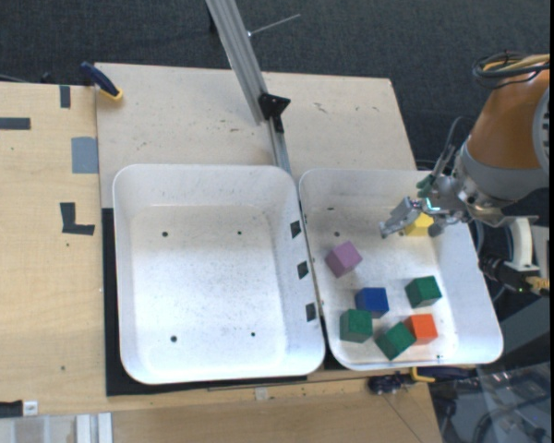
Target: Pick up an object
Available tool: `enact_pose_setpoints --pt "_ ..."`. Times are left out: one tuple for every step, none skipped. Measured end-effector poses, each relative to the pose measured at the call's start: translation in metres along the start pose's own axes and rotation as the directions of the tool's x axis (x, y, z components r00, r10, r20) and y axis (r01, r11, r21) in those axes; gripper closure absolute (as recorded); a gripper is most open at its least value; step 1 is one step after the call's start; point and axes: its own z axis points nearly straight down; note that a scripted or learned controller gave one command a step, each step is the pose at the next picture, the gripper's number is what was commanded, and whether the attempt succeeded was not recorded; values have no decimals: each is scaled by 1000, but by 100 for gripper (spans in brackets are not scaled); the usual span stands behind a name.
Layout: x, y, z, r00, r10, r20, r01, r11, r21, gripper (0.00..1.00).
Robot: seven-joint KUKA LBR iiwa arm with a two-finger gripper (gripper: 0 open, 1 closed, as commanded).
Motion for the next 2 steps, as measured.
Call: enact_pose_setpoints --pt "0 1 -2 1000 -2 1 2 1000 -5 0" --pt "0 3 41 1000 -1 2 1 1000 -1 0"
